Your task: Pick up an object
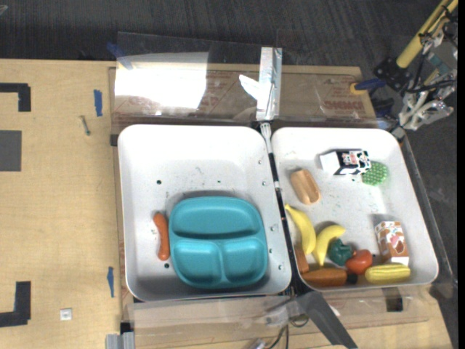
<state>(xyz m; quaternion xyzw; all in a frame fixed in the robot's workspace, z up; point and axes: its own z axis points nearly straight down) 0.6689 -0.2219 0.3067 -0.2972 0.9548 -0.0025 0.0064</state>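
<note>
The right bin holds several toy foods. A cow-print carton lies near its back beside a green leafy piece. A hot dog bun lies left of centre. Two yellow bananas rest at the front left, next to a dark green piece, a red tomato, a brown sausage and a yellow piece. A small printed box stands at the front right. In the left bin a teal divided plate lies beside an orange carrot.
A raised divider separates the two bins. A clear plastic sheet and a metal bracket stand behind the bins. Cables and yellow-grey equipment sit on the floor at the upper right. The wooden bench stretches left.
</note>
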